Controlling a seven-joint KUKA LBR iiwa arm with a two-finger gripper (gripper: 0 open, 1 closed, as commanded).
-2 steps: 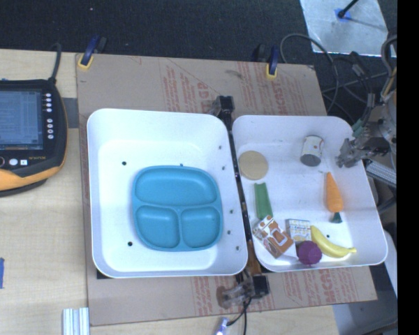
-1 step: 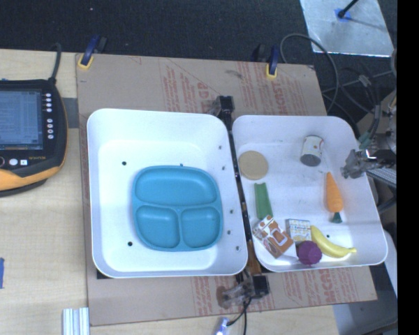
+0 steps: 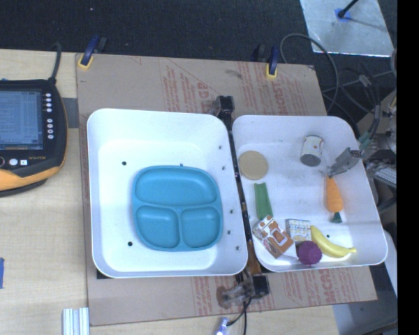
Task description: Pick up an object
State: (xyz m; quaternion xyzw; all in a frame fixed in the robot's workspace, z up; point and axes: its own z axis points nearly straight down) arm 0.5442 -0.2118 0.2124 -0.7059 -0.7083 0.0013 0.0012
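Observation:
My gripper (image 3: 342, 162) reaches in from the right edge over the right bin (image 3: 279, 128), low and just above the top end of an orange carrot (image 3: 333, 195). A small grey-and-white cup (image 3: 311, 149) lies on its side just left of the gripper. Further left are a tan round disc (image 3: 253, 165) and a green stick (image 3: 264, 199). Along the bin's near edge sit a snack packet (image 3: 272, 234), a small box (image 3: 298, 227), a purple plum (image 3: 308, 252) and a yellow banana (image 3: 332, 245). Nothing is visibly held.
The left bin (image 3: 112, 138) holds a blue divided plate (image 3: 177, 206). A tablet-like pendant with an orange case (image 3: 17, 135) lies on the bench at far left. Cables (image 3: 335, 75) run behind the right bin.

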